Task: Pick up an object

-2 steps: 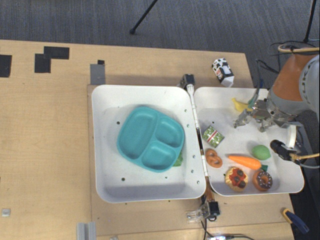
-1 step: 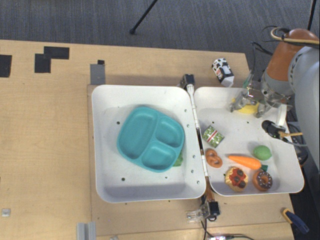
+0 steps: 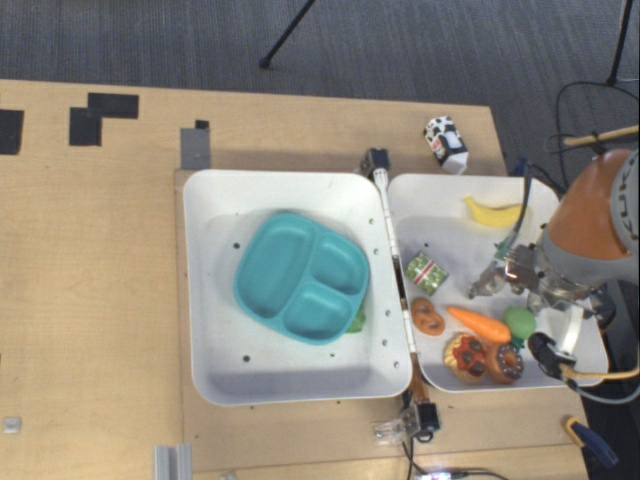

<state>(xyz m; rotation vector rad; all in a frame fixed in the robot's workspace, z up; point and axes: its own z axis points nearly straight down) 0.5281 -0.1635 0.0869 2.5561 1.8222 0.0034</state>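
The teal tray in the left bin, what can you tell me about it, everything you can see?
The teal tray is a divided plate with rounded corners, apparently smooth plastic. Raised ridges split it into three compartments: one large on the left, two smaller on the right. Nothing lies in them. It sits face up in the middle of the left white bin, turned askew to the bin's walls and apart from them. A bit of something green peeks out from under its lower right corner, so it may rest slightly on that.
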